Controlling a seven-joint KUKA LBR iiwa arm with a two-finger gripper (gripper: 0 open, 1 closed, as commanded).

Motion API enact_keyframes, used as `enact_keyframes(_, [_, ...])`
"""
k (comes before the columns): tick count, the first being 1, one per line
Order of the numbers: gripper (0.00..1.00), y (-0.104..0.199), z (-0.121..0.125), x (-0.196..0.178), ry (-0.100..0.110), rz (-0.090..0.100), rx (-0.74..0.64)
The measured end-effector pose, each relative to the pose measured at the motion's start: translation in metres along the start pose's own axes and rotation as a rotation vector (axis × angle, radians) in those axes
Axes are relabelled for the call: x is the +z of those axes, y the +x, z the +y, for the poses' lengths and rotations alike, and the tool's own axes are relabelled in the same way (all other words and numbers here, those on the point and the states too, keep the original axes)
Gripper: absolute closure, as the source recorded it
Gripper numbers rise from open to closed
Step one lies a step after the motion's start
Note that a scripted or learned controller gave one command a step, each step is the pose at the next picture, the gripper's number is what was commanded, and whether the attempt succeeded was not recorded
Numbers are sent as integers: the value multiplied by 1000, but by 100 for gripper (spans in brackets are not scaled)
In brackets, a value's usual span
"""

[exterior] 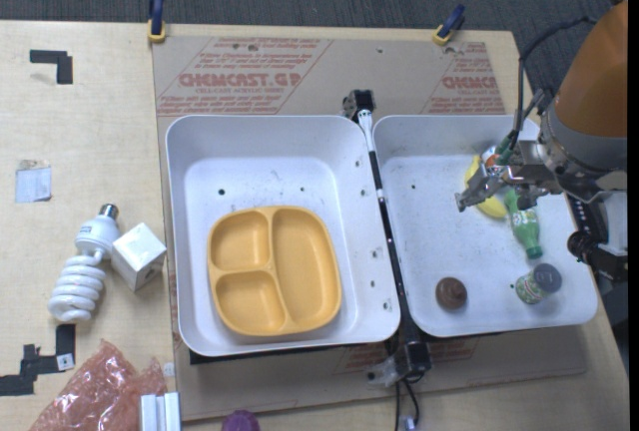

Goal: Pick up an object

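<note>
Left bin [190, 219]: yellow tray [274, 269]. Right bin [419, 210]: banana [489, 205], green bottle [525, 231], can [537, 283], brown ball [451, 293]. Tool [477, 192] above banana; finger state possibly apart, cannot tell.

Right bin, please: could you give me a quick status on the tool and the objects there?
Tool low in right bin, at the banana. Nothing seen held. Green bottle crowds it; can and brown ball lie apart.
</note>
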State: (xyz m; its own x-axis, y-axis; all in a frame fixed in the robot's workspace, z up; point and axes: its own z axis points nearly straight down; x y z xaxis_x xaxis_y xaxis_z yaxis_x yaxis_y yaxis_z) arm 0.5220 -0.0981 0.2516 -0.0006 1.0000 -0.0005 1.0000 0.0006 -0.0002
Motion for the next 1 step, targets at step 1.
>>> enact_keyframes(1, [0,-3,-6,160,1,1,3])
